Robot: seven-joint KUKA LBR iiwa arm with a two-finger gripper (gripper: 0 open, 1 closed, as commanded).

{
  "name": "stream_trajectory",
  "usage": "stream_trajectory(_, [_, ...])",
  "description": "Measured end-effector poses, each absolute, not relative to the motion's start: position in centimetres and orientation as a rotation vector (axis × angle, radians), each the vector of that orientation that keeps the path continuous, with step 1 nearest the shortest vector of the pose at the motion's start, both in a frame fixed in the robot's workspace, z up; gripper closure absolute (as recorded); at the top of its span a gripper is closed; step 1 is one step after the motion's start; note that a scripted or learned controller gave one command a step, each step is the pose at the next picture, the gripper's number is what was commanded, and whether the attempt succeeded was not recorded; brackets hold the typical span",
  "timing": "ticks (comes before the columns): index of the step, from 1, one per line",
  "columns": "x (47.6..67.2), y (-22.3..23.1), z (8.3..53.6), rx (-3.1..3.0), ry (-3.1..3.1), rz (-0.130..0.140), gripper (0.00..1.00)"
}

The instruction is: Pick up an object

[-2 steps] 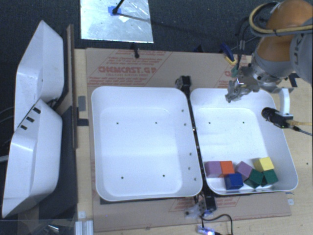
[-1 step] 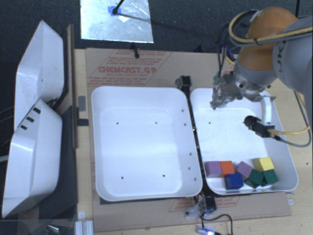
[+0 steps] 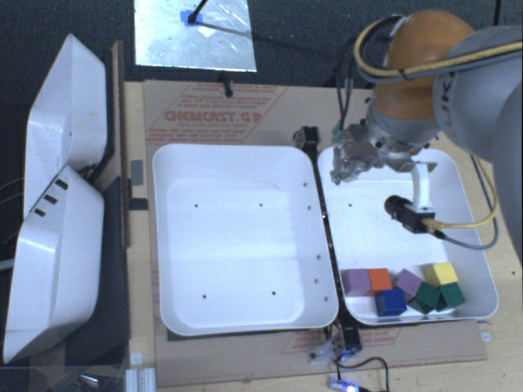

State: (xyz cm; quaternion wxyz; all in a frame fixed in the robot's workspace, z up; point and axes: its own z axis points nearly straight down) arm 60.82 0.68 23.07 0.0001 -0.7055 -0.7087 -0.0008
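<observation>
Several small blocks lie bunched along the near edge of the right bin [image 3: 478, 219]: a light purple block [image 3: 356, 281], an orange block [image 3: 380, 279], a blue block [image 3: 391, 301], another purple block [image 3: 408, 282], a green block [image 3: 428, 297] and a yellow block [image 3: 444, 273]. My gripper [image 3: 350, 167] hangs over the far left corner of the right bin, well away from the blocks. Nothing shows between its fingers.
The left bin [image 3: 176, 178] sits beside the right one on a cardboard sheet [image 3: 212, 113]. A black cylinder with a yellow cable [image 3: 406, 211] juts from the wrist over the right bin. A shiny metal plate [image 3: 194, 23] lies at the back. White housings [image 3: 57, 202] stand at the left.
</observation>
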Motion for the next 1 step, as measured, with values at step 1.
stream_trajectory(1, [59.29, 5.33, 22.03, -2.216, -2.226, -0.001, 1.00])
